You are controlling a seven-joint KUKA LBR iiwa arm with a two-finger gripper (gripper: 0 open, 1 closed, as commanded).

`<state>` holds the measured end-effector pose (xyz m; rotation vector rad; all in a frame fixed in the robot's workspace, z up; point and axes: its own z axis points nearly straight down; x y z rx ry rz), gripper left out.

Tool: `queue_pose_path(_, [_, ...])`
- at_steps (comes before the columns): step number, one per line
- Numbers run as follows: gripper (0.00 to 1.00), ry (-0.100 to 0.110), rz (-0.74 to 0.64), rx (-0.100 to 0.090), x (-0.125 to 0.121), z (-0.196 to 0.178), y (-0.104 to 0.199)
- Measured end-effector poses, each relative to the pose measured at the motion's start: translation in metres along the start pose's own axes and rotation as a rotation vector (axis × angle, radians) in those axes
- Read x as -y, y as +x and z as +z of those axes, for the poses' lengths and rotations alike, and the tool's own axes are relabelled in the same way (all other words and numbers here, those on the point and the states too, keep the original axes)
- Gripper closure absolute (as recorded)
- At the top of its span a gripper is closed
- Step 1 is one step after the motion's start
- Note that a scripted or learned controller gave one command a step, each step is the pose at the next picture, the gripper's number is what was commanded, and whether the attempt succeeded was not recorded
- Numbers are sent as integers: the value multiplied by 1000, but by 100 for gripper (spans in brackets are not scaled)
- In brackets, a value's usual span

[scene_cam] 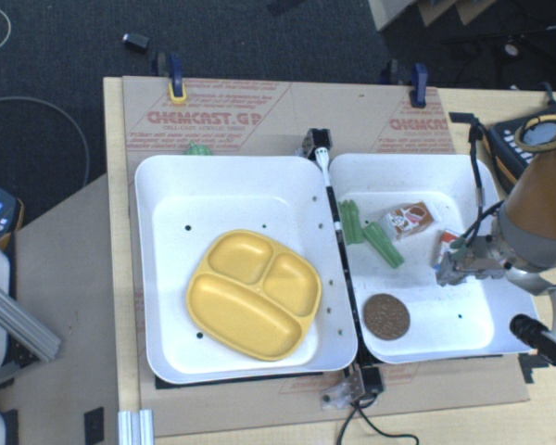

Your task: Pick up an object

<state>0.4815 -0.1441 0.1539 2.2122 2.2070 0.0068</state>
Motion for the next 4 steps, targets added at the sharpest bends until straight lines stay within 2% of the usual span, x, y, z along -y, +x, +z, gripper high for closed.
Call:
queue_pose_path(2, [100,-6,-1,4,-1,-20,0])
queue_pose_path(3, [100,-7,-10,-7,-27,-241,52])
queue_pose_path(4, [100,32,2,-11,6,-49,16])
